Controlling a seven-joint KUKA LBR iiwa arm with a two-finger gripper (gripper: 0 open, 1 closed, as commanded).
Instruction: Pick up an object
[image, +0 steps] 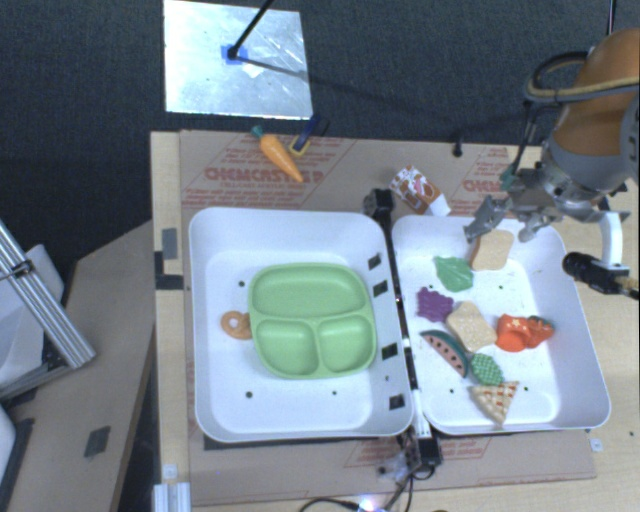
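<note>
The gripper (503, 224) hangs with its fingers spread over the far edge of the right bin (585, 385). A tan bread slice (492, 251) lies in the bin right under and between the spread fingers, not pinched by them. A green leaf (454, 272) lies just beside the slice.

The arm (600, 110) is grey with an orange band near the wrist, black cables looping beside it, and a metal-grey gripper (505, 226).
</note>
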